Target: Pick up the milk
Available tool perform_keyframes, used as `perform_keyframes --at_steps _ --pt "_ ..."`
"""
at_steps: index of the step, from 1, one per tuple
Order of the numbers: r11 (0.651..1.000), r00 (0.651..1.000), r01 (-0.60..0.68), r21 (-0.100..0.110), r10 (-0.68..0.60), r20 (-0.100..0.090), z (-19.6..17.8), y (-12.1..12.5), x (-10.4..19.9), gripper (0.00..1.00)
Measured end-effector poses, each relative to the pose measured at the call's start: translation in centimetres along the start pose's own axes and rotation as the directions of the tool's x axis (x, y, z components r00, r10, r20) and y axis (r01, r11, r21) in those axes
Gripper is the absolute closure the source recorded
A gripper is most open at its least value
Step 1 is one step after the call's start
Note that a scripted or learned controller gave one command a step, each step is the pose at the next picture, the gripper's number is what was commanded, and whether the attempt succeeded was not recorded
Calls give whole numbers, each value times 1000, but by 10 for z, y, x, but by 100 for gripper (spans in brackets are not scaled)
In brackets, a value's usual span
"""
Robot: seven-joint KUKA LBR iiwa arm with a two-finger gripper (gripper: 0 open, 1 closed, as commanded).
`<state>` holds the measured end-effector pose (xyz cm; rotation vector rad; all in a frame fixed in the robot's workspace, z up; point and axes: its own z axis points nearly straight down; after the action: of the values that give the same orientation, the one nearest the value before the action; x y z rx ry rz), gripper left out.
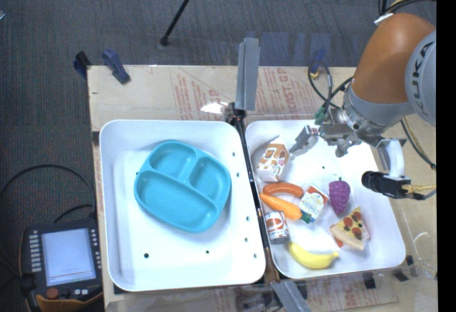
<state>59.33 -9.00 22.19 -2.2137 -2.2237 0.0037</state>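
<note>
The milk (272, 161) is a small white carton with brown and orange print. It lies on its side at the upper left of the right bin (388, 239), close to the bin's left wall. My gripper (323, 144) hangs over the upper middle of that bin, just right of the carton and apart from it. Its fingers (303, 141) are spread open, with nothing between them. The left finger's tip is a short way from the carton's upper right corner.
Below the milk lie a sausage (283, 189), a carrot (281, 206), a small green and white box (313, 203), a can (276, 226), a banana (313, 256), purple grapes (339, 195) and a pizza slice (351, 227). The left bin (117, 246) holds a blue divided plate (183, 185).
</note>
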Motion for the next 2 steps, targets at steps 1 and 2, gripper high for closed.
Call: perform_keyframes --at_steps 1,2 --pt "989 989 149 -3 -149 1 135 48 8 0" --pt "990 990 143 -4 -143 -1 125 49 6 100"
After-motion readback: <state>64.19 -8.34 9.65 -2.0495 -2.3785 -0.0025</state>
